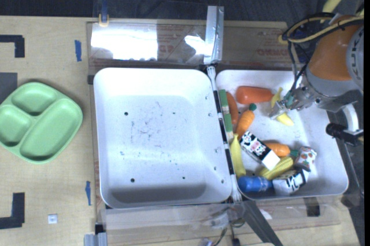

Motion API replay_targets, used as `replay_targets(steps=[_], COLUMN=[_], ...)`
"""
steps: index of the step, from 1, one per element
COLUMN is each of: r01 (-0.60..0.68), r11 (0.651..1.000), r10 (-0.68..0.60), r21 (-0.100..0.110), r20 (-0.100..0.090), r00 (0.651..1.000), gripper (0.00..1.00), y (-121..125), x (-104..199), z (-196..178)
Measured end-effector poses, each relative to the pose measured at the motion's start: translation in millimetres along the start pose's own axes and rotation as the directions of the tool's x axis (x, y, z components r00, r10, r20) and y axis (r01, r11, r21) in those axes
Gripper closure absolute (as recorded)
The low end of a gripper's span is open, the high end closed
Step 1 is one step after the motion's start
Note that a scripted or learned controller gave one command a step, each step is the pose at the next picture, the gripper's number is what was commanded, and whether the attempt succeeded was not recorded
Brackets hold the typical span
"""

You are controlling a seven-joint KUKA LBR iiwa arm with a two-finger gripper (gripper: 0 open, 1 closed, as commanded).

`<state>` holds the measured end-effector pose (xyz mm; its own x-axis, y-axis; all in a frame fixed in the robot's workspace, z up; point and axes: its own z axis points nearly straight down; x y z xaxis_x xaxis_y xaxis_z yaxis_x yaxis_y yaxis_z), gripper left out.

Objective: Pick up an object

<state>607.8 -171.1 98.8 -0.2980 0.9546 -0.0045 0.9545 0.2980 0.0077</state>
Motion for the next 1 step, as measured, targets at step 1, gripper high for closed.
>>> replay_targets(steps=[1], r01=[0.0], r11=[1.0], r10=[0.0], r21=[0.0], r20=[0.0], r00=[1.0], gripper=[0.0], y=[0.0], x=[0.0], z=[0.0])
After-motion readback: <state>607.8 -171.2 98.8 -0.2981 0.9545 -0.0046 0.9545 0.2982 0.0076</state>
